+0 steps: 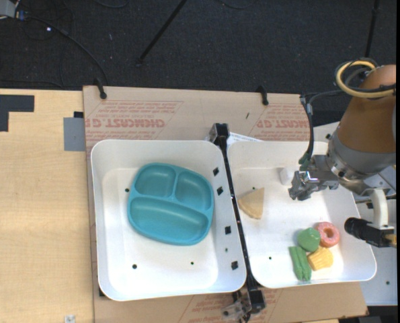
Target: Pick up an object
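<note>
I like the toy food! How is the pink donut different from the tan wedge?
The pink donut is round with a hole; the tan wedge is a pointed slice. The donut touches other toy food; the wedge lies alone. Both are in the right bin.

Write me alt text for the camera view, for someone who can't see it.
A grey robot arm reaches in from the right, its gripper over the right white bin, near a tan wedge and a cluster of toy foods: green pieces, a pink donut, a yellow piece. The left bin holds a teal divided plate.
</note>
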`<state>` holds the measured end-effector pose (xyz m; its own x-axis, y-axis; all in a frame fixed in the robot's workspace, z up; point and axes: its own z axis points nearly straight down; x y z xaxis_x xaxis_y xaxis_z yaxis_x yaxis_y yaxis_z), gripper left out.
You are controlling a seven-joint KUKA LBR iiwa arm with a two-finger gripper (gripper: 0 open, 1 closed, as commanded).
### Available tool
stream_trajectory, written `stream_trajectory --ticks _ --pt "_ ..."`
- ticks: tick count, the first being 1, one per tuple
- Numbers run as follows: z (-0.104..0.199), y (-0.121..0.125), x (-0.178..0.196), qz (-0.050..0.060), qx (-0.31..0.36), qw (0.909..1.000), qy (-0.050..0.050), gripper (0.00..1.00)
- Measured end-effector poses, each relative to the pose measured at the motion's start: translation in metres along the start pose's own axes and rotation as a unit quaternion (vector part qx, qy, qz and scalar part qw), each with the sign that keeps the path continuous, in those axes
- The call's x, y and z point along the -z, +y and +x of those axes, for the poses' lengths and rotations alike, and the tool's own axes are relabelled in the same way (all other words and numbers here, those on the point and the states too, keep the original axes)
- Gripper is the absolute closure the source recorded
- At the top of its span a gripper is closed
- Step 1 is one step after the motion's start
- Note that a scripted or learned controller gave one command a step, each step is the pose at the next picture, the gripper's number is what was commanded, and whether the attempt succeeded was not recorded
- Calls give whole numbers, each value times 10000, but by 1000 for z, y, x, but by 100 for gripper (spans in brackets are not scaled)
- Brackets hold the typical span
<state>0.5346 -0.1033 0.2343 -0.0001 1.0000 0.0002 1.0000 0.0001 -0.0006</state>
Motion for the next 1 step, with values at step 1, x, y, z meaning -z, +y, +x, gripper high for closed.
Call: stream_trajectory --ticks 1 --pt "56 11 7 9 26 10000 8 100"
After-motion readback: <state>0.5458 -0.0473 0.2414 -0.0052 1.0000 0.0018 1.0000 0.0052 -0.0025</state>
